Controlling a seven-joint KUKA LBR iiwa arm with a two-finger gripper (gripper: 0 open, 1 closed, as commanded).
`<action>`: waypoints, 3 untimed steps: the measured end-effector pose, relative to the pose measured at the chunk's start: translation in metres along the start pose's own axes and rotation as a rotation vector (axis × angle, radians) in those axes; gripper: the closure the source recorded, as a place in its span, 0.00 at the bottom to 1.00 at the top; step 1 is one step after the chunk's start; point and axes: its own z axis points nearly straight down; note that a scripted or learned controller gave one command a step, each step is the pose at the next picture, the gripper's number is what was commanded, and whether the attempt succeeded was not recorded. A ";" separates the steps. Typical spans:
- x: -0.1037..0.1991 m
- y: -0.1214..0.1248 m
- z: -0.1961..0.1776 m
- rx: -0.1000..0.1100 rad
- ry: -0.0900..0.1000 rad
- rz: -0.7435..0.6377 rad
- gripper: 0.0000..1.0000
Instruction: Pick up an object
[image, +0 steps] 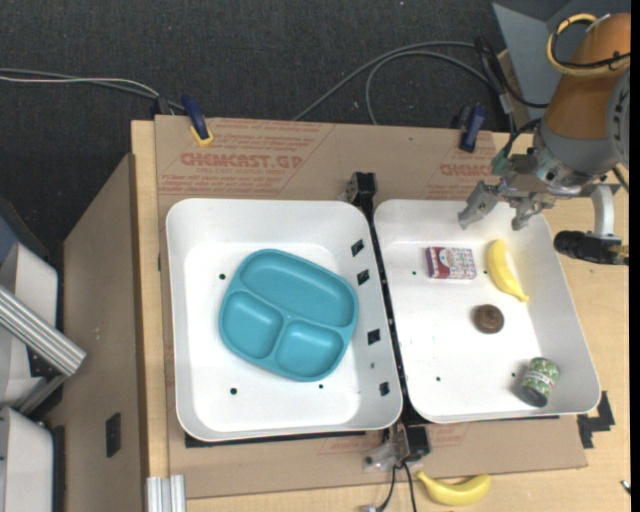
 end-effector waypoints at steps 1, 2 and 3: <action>0.000 0.003 -0.010 -0.015 -0.003 -0.003 0.00; 0.003 0.002 0.054 -0.009 -0.001 -0.003 0.00; 0.004 0.005 0.102 -0.018 0.000 -0.003 0.00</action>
